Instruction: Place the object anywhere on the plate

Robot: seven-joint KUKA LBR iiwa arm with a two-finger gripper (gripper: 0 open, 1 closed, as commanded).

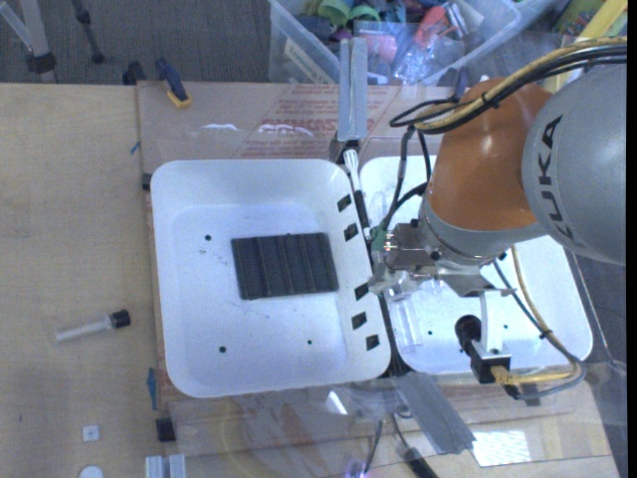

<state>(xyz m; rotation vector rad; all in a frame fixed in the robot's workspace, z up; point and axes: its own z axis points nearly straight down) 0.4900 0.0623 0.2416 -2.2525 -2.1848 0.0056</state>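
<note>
A dark ribbed rectangular plate point(285, 265) lies flat in the middle of the left white bin point(189, 207). My gripper point(403, 292) hangs low over the left part of the right bin point(557, 307), close to the wall shared by the two bins. The grey arm with its orange band point(488, 167) covers much of the right bin, so what lies under it is hidden. Nothing rests on the plate.
A clear tub of colourful toys point(398, 18) stands behind the bins. On the wooden bench to the left lies a small syringe-like tube point(92, 327). Black clips point(358, 292) line the divider between the bins. Cables loop around the wrist.
</note>
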